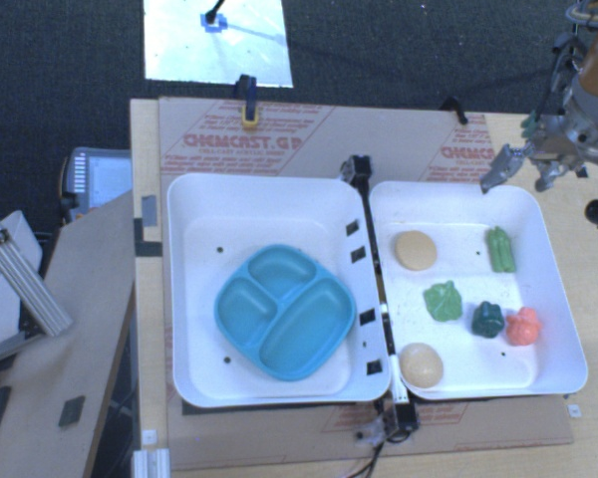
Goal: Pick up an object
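The right bin (538,217) holds several small food toys: a tan round piece (416,249), a long green piece (499,248), a leafy green piece (443,300), a dark teal pepper shape (487,319), an orange-pink piece (522,327) and a second tan round piece (421,364). My gripper (524,168) hangs above the right bin's far right corner, away from all the toys. Its two fingers stand spread apart with nothing between them.
The left bin (194,217) holds a blue divided plate (284,310). Black clips (359,172) run down the seam between the bins. A cardboard sheet (309,132) lies under both bins. Grey equipment (95,182) stands at the left.
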